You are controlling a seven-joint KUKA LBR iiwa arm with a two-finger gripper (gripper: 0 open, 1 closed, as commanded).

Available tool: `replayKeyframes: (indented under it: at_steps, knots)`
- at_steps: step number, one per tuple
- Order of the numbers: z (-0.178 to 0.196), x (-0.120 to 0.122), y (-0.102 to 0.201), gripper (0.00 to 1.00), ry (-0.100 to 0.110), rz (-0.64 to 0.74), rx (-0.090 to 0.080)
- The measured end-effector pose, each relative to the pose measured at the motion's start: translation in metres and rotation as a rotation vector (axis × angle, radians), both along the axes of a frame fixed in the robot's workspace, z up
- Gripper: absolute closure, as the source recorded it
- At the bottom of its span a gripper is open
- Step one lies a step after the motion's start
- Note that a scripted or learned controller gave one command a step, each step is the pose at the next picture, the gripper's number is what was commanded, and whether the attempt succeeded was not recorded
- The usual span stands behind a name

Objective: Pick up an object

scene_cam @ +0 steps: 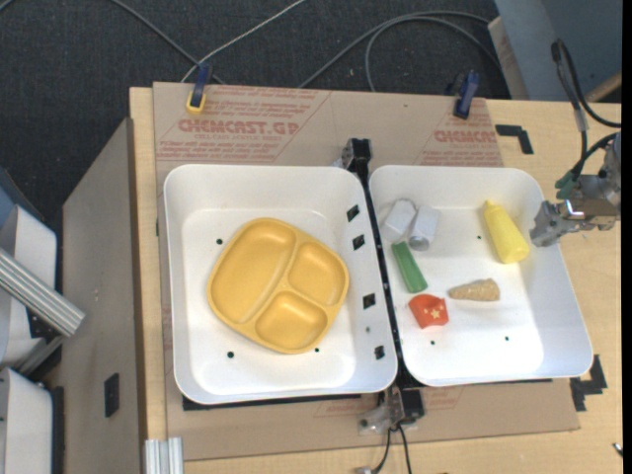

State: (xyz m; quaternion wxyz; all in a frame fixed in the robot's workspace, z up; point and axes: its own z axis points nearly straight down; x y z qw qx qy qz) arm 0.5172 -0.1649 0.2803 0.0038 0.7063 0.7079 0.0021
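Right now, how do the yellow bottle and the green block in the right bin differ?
The yellow bottle is fatter and rounded; the green block is slim and flat-sided. The bottle lies near the bin's right wall, the block near the divider. Both lie flat, slanted the same way.

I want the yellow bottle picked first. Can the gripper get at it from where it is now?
Probably yes. The gripper sits at the right bin's edge, beside the yellow bottle, with nothing between.

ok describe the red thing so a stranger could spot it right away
Look in the right-hand white bin, near its left wall. The red item lies just below the green stick and left of the tan lump. It's the only red thing there.
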Motion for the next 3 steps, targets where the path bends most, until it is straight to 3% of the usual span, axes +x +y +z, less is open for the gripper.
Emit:
replayKeyframes:
  at_steps: [3]
  knots:
    - [0.004,0.060,0.146,1.00,0.006,0.003,0.002]
